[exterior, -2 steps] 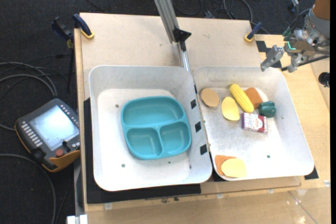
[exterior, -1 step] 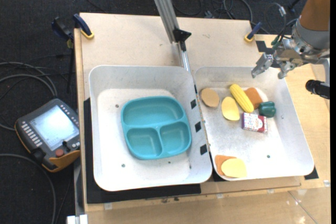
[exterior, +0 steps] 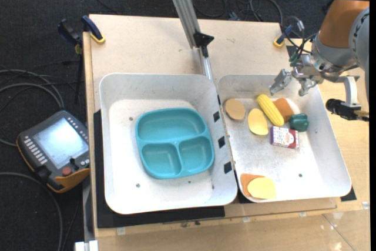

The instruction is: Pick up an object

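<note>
My gripper (exterior: 292,84) hangs over the far edge of the right bin (exterior: 329,156), its two fingers spread open with nothing between them. Just below it lies a yellow corn cob (exterior: 270,109), with an orange piece (exterior: 285,107) and a dark green piece (exterior: 299,121) to its right. A tan round cookie (exterior: 235,109) and a yellow oval piece (exterior: 257,122) lie to the left. A small pink-and-white box (exterior: 284,137) sits under the corn. Near the front corner rests a yellow piece on an orange one (exterior: 259,187).
The left bin (exterior: 117,144) holds a teal divided plate (exterior: 174,142). A metal pole (exterior: 185,3) slants down to the divide between the bins. Clamps sit at the bench's far corners, and a teach pendant (exterior: 53,150) lies on the floor at left.
</note>
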`<state>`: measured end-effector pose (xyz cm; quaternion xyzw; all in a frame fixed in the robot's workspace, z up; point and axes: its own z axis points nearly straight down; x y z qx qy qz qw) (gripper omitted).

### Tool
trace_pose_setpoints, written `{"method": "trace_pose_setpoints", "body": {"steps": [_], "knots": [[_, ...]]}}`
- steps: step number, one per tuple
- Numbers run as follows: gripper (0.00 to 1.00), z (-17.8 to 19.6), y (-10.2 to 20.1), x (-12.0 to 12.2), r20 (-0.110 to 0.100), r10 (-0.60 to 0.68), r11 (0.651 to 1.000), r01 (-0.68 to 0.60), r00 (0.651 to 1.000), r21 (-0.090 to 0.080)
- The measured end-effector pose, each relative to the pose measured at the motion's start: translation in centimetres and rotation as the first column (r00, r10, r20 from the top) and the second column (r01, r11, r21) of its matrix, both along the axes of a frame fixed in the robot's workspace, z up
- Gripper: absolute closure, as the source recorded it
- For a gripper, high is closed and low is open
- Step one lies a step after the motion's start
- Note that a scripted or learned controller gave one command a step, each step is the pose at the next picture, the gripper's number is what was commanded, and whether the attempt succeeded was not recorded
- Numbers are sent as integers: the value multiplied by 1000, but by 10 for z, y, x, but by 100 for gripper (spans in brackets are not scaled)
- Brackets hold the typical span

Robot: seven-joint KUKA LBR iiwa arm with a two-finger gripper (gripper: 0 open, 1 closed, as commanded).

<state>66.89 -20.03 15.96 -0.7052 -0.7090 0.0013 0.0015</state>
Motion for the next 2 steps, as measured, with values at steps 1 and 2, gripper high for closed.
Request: {"method": "trace_pose_setpoints", "body": {"steps": [1, 2], "knots": [[0, -38, 1, 2, 11, -1, 1000, 1, 1000, 0], [100, -25, 1, 3, 15, 1, 1000, -1, 1000, -4]]}}
